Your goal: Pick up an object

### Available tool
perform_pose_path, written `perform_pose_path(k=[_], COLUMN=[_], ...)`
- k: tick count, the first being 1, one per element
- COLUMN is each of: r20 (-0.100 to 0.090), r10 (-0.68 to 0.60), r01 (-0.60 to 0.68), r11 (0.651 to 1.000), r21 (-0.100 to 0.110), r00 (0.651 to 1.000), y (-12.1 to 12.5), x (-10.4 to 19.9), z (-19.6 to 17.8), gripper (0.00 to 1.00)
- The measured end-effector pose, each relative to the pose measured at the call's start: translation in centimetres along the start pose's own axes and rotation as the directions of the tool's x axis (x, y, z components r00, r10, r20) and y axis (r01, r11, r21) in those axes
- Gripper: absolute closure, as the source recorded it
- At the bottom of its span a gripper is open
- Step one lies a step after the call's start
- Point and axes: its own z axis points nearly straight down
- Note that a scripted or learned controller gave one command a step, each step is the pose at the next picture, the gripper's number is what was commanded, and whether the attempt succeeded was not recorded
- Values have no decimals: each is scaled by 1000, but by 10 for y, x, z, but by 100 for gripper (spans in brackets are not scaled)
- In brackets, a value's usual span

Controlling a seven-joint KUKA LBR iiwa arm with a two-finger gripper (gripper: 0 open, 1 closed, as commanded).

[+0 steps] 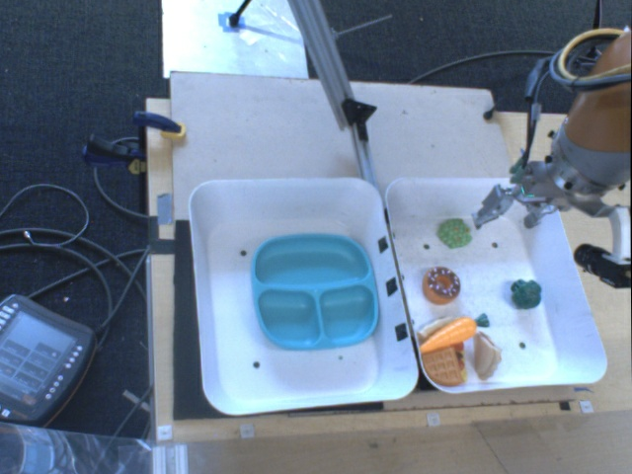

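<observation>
The right bin (563, 265) holds several toy foods: a light green round piece (454, 232), a frosted doughnut (441, 284), a dark green broccoli piece (525, 293), an orange carrot (449, 333), a waffle (444, 365) and a beige piece (486, 355). My gripper (513, 208) hangs over the bin's far edge, right of the light green piece, open with nothing between its fingers.
The left bin (222, 265) holds a blue divided plate (316, 290). A slanted metal pole (326, 57) crosses the bench top down to the gap between the bins. Cables and a pendant (35, 354) lie on the floor at left.
</observation>
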Motion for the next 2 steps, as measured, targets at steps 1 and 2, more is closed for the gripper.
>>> perform_pose_path(k=[1,2], r20=[0,0], r10=[1,-1], r01=[-1,1], r11=[1000,1000], r21=[0,4], r00=[1000,1000], y=[0,6], x=[0,4], z=[0,44], gripper=[0,0])
